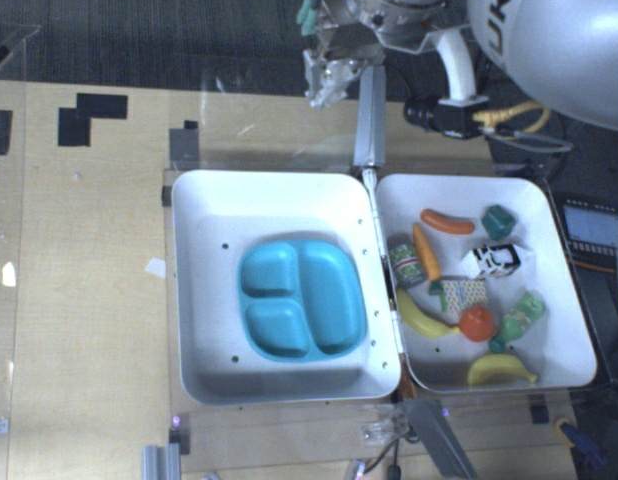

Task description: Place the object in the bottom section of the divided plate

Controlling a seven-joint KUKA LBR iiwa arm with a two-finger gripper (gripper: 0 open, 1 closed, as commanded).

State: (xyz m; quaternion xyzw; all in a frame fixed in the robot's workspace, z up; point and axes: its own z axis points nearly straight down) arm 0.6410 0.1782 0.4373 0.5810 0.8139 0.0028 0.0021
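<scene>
The blue divided plate (301,298) lay in the left bin (204,298). It had three parts: two small ones on its left side and one long one on its right. Nothing sat in any of them. In the camera view the lowest part was the small one at the plate's lower left, and that was probably the bottom section.

The task did not say which object to move. All the toys were in the right bin (559,298), well apart from the plate. There was a carrot (425,252), a sausage (447,223), a small can (406,265), a yellow banana (423,319), a second banana (500,370), a red tomato (476,323), a patterned box (462,293), a black and white block (499,258) and some green pieces.

The gripper (329,78) hung over the bench (89,268), past the far edge of the bins, and nothing was between its tips. I could not tell if the jaws were released or clenched.

So the job looked like it was at the very start, with nothing picked up. The next move would need the arm to come over the right bin, go down on one toy and close on it.

The toys lay packed close, many touching, so the jaws could bump a neighbor. The walls between the two bins also stood in the way, so a toy would need lifting high.
</scene>
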